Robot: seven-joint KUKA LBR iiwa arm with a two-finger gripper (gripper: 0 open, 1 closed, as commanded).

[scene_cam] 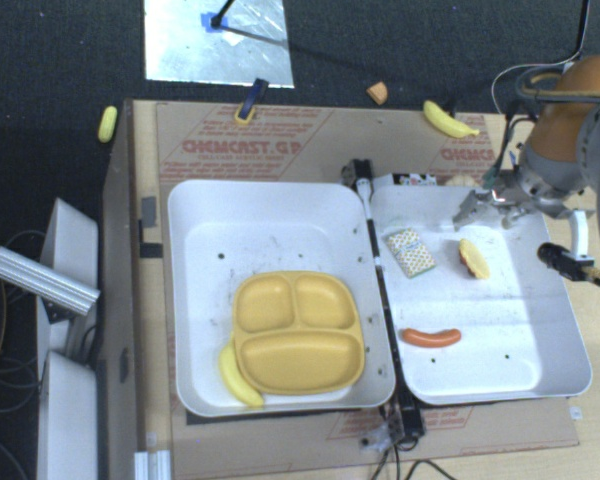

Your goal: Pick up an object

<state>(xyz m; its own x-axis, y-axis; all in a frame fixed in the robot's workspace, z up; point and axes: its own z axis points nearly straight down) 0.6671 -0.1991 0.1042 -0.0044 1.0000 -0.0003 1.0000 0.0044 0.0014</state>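
Arm hanging over the far right corner of the right bin, nothing in its grip.

From here the gripper (488, 208) sits above the back of the right bin (550, 368), its fingers (470, 214) spread apart and bare; just beside it on the bin floor lies a small yellow bun-like piece (473, 259), and left of that a speckled sponge block (411, 252); nearer the front, well apart from the arm, a red sausage (431, 337); the left bin (200, 268) holds a yellow divided plate (298, 330) with a toy banana (238, 377) tucked against its front left edge; another banana (448, 120) rests on the cardboard behind the bins.
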